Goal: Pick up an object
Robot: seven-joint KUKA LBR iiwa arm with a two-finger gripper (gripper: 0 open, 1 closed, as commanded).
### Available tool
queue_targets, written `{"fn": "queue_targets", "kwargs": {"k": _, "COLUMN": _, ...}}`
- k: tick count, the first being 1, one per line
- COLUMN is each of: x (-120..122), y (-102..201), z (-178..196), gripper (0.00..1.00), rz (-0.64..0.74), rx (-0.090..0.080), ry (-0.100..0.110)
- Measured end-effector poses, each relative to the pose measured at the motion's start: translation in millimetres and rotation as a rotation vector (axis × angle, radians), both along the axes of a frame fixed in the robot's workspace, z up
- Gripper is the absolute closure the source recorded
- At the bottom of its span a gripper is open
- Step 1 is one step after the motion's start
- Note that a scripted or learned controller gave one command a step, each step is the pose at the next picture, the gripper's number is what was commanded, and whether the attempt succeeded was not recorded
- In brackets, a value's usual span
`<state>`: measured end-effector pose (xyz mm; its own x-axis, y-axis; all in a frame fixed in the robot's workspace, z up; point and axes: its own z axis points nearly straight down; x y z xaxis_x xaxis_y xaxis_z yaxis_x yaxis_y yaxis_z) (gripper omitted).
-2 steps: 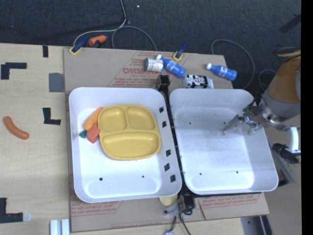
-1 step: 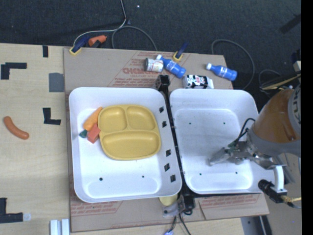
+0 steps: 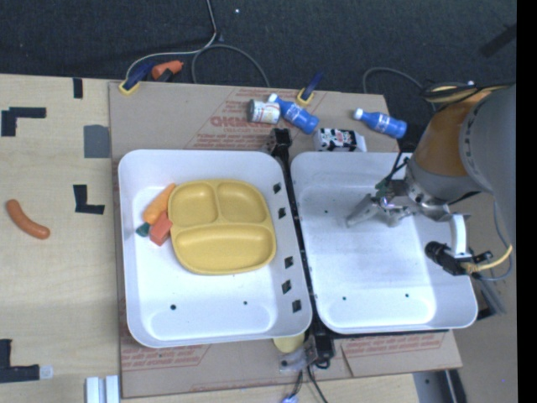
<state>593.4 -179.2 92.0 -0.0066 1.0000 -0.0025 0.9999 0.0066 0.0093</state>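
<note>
Dark floor (image 3: 352, 23), possibly carpet; pale wooden bench (image 3: 50, 309).

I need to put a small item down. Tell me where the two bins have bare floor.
Right bin: the floor from the gripper to the near rim is bare. Left bin: a bare strip lies between the yellow divided plate and the near rim. It is crowded at the plate's left, where the orange carrot toy lies.

Robot lab bench, two white bins (image 3: 134, 225), clamped cardboard (image 3: 210, 120), trailing cables (image 3: 210, 23)

One fixed camera looks down (at a slant) on both bins (image 3: 134, 225).
</note>
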Motion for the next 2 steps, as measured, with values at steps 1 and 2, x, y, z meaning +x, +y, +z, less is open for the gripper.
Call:
{"fn": "queue_targets", "kwargs": {"k": 1, "x": -9.4, "y": 79.7, "z": -4.6, "gripper": 0.0, "rz": 0.0, "rx": 0.002, "ry": 0.006}}
{"fn": "queue_targets", "kwargs": {"k": 2, "x": 48.8, "y": 85.6, "z": -6.3, "gripper": 0.0, "rz": -0.003, "rx": 0.001, "ry": 0.003}}
